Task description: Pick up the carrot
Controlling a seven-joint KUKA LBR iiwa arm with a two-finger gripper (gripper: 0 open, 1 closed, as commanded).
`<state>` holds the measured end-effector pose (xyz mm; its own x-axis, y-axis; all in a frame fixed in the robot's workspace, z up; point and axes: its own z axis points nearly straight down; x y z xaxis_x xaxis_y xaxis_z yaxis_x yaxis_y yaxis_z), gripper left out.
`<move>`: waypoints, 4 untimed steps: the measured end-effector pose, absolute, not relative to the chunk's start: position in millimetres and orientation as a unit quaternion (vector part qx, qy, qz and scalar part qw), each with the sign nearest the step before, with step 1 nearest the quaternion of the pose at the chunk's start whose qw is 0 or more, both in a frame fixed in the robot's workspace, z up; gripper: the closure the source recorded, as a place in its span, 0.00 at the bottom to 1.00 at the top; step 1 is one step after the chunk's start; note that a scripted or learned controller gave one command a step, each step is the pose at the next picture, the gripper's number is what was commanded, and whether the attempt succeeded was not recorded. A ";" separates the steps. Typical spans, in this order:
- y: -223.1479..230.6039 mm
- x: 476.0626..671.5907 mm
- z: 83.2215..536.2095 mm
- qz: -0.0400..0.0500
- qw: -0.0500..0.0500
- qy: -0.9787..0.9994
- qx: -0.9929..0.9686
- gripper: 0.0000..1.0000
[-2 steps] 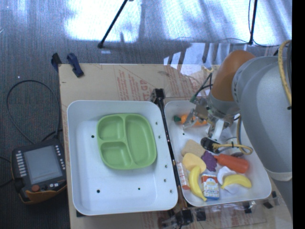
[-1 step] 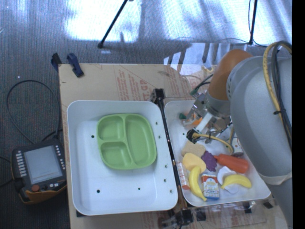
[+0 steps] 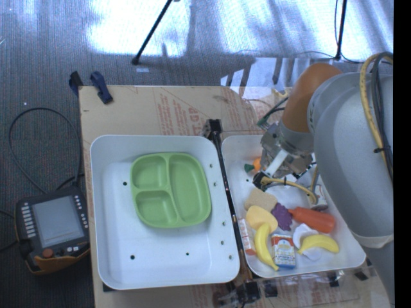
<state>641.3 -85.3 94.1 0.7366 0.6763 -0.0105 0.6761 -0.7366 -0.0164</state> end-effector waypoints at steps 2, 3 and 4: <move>-63.2 601.0 186.4 0.003 0.002 -0.370 -0.929 1.00; 24.3 612.7 185.6 0.003 0.003 -0.222 -0.975 1.00; -73.6 587.5 186.0 0.004 0.002 -0.163 -0.987 1.00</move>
